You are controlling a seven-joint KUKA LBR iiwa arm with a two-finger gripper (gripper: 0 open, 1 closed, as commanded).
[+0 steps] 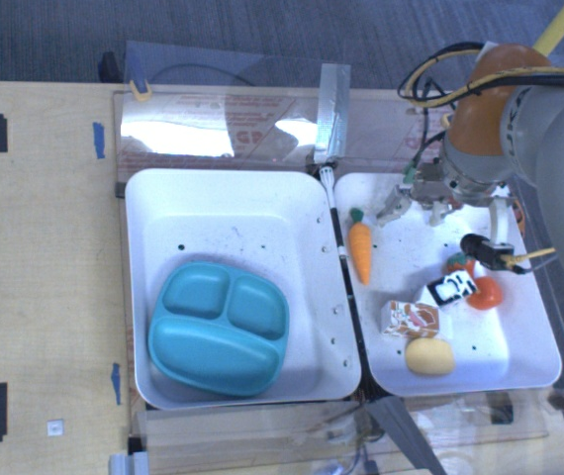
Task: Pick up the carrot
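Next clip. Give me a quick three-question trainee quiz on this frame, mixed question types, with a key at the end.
1. True or false: the carrot lies in the right bin.
2. Which item sits closest to the right bin's near edge? A) the yellow lemon-like piece B) the carrot C) the red tomato-like piece
3. Fill in: the left bin holds a blue divided ____.

Key: 1 true. 2 A. 3 plate. Note for trainees: the hand hangs over the right bin's far end, up and right of the carrot, with nothing seen between its fingers.

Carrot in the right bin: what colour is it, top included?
Orange body with a small green top, seen in the camera view: carrot.
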